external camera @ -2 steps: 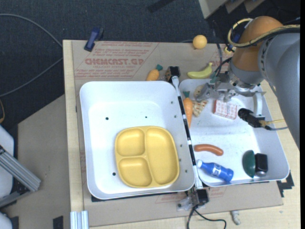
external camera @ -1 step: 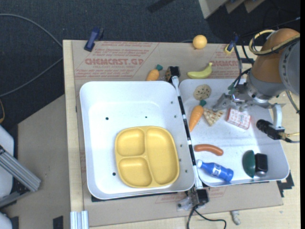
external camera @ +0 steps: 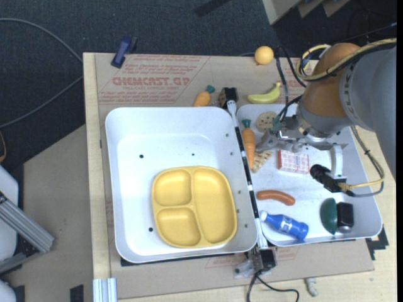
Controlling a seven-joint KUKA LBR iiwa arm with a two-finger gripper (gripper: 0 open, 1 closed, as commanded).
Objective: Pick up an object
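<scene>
Objects fill the right bin (external camera: 371, 216): nearest, a blue bottle (external camera: 284, 225), then a sausage (external camera: 276, 197), a red-patterned card (external camera: 294, 162) and a carrot (external camera: 249, 145). Above the far end, the gripper (external camera: 284, 134) hovers; whether its fingers are parted cannot be told. A yellow divided plate (external camera: 193, 205) sits in the left bin (external camera: 126, 168).

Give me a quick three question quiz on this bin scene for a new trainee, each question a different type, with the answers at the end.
1. True or false: the yellow divided plate lies in the left bin.
2. Which object lies nearest the blue bottle in the right bin? A) hot dog B) banana C) orange ball
3. Fill in: the carrot lies along the right bin's ____ edge.

Key: 1 true; 2 A; 3 left.
</scene>
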